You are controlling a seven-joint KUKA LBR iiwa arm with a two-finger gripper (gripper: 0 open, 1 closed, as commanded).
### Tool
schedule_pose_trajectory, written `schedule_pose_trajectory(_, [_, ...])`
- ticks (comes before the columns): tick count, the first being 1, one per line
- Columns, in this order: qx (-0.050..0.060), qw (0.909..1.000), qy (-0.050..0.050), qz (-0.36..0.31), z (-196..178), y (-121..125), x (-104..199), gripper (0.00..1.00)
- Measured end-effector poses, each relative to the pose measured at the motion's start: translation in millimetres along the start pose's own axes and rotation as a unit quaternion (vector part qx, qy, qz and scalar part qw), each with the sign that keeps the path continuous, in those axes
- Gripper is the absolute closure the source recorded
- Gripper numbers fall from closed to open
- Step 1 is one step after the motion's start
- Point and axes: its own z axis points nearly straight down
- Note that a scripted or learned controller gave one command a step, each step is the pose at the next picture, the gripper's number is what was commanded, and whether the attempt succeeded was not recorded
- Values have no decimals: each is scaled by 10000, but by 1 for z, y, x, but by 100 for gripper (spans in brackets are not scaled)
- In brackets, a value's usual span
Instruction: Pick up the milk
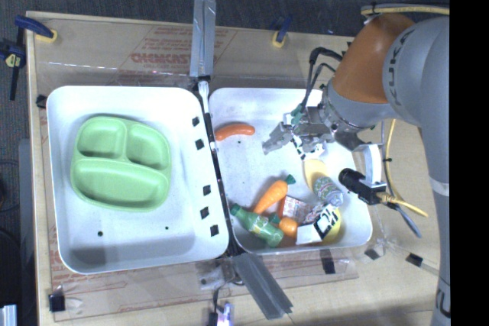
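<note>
Arm (pixel 397 80) was noted reaching in from 3 o'clock, over the right bin (pixel 244 172). Gripper (pixel 296 137) was seen hanging above the bin's upper middle. Whether the pincer was released or clenched could not be told, as the tip was blurred against the white floor. Nothing was seen grasped in it.

Milk (pixel 328 223), taken to be the white carton with black patches, was logged at the bin's 5 o'clock corner, lying tilted against the wall. That put it well apart from the gripper, toward 5 o'clock of it.

Clutter was recorded around the target:
- a small labelled bottle (pixel 326 191) touching the carton at its 12 o'clock
- a yellow piece (pixel 313 166) beyond that bottle, between gripper and carton
- a red-and-white packet (pixel 294 206) and a small orange piece (pixel 288 226) pressed in at 9 o'clock
- a carrot (pixel 271 196) and a green bottle (pixel 256 224) farther toward 9 o'clock

A sausage (pixel 234 131) lay alone at the bin's 10 o'clock. A green tray (pixel 122 162) sat in the left bin (pixel 69 240).

Risks, as judged:
- A neighbour could be gripped instead, since the bottle and packet crowded the carton.
- The descent could be blocked by the bin wall, the carton being wedged in the corner.
- The carton could slip or twist out of the grasp because of its tilt.
- The pile could be shoved and the carton buried if the approach were made across the yellow piece.
</note>
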Motion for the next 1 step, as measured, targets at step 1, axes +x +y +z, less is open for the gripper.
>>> schedule_pose_trajectory(1, [-13, 9977, -10, -678, 17, 51, -37, 0])
